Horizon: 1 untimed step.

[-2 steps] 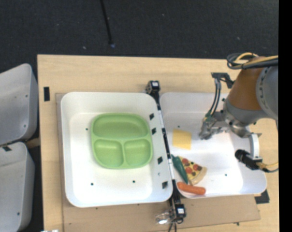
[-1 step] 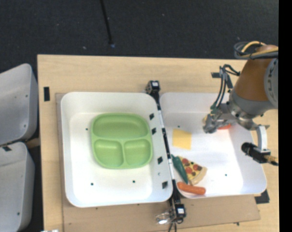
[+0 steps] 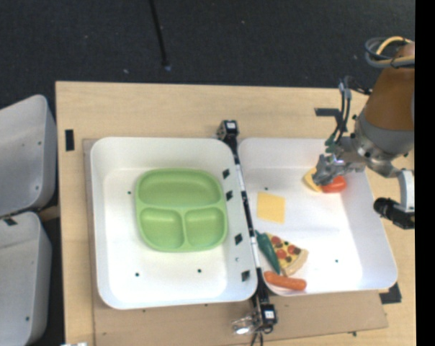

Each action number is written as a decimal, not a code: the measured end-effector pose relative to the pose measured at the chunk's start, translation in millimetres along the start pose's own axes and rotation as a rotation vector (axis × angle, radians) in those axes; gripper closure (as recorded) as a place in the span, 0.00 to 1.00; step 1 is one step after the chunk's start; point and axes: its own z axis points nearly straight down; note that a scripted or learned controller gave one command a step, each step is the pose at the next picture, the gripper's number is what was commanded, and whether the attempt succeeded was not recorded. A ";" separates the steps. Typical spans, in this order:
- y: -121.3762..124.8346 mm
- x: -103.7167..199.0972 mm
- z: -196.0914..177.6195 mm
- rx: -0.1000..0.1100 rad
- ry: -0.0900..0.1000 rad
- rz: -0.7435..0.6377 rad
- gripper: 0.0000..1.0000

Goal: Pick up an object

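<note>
At the upper right of the frame, the gripper point(image 3: 328, 171) is seen lowered into the right bin point(image 3: 361, 265), directly over a small heap of a yellow piece point(image 3: 311, 182) and a red-orange piece point(image 3: 335, 186) near the bin's upper middle. The two pieces are touched or nearly touched by the tool's tip; the red-orange one lies just below and to the right of it, the yellow one just to its left. Whether the jaws are apart or together cannot be told, since they are masked by the wrist. No long axis can be made out for either piece.

Lower in the same bin, a yellow cheese slice point(image 3: 271, 207) is laid flat near the centre divider, and a pizza slice point(image 3: 288, 256), a green-handled utensil point(image 3: 266, 250) and a sausage point(image 3: 285, 282) are gathered at the lower left corner. In the left bin point(image 3: 109, 280), a green divided plate point(image 3: 181, 209) is set, with three compartments. Both bins are carried by the table point(image 3: 167, 107). The grasp is judged to be aimed at the heap under the tool.
</note>
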 end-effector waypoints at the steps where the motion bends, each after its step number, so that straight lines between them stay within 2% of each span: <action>1: 1.2 -1.2 -22.6 0.004 0.001 -0.001 1.00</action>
